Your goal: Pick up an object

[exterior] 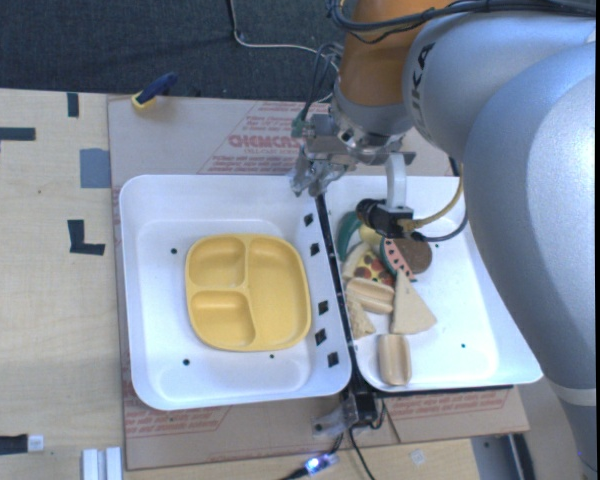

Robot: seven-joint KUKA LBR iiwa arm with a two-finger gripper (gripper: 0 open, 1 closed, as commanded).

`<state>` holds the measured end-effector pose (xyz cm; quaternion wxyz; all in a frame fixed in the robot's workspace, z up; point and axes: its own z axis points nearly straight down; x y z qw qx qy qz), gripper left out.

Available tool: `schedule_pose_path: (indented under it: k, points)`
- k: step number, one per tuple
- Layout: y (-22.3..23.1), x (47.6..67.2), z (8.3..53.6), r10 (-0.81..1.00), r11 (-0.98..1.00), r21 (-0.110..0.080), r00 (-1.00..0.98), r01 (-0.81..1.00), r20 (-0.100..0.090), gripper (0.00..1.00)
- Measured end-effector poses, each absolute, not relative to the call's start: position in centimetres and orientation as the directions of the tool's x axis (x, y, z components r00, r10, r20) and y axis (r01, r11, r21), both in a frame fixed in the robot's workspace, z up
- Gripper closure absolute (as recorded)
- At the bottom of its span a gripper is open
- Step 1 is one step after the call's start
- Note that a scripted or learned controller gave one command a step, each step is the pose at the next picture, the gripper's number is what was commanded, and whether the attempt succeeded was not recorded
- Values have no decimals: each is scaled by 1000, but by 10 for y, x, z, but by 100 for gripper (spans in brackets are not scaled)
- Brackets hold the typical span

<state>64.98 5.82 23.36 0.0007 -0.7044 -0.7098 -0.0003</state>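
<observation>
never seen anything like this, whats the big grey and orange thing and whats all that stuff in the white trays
The big grey and orange shape is a robot arm, reaching in from the right. At its tip is a gripper, the part meant to pinch things and lift them. It hangs over the far end of the wall where the two trays meet. The picture comes from one camera fixed above the bench, looking down at a slant. The left bin holds a yellow divided plate. The right bin holds a small pile of what looks like toy food, including a watermelon slice, a pale wedge and a tan roll. I cannot tell whether the gripper holds anything. All these things seem to lie in the bins.
</observation>
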Motion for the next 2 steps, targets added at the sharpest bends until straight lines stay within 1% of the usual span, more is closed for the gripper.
schedule_pose_path:
  k: [1, 2]
  points:
    - [80, 641, 216, 1000, 4, -4, -4, 1000, -1, 100]
    - [77, 644, 234, 1000, 3, 0, -3, 1000, 0, 100]
